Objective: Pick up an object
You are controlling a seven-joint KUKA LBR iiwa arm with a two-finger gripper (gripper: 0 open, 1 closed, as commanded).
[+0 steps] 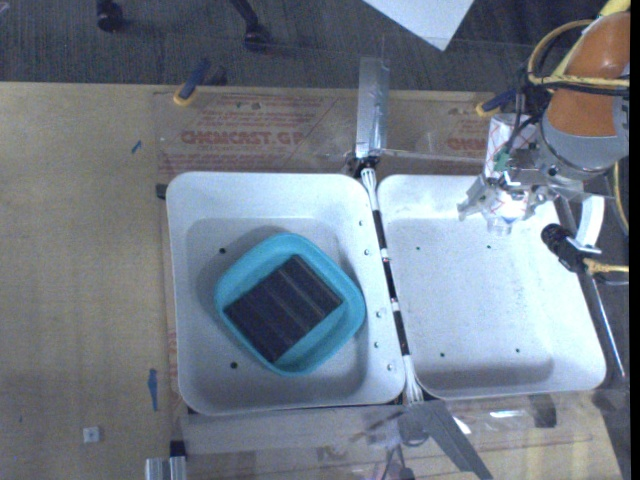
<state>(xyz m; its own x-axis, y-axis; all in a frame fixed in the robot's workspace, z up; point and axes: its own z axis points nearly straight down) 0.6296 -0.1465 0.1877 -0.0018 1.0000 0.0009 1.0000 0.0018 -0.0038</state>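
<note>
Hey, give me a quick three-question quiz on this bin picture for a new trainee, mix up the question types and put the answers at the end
1. True or false: the blue container lies in the right bin.
2. Multiple choice: where does the gripper hang? A) over the blue container B) over the far edge of the right bin C) over the bare bench left of the bins.
3. Short answer: what colour is the ridged insert inside the blue container?

Key
1. False: it lies in the left bin.
2. B.
3. Dark, near black.
</note>
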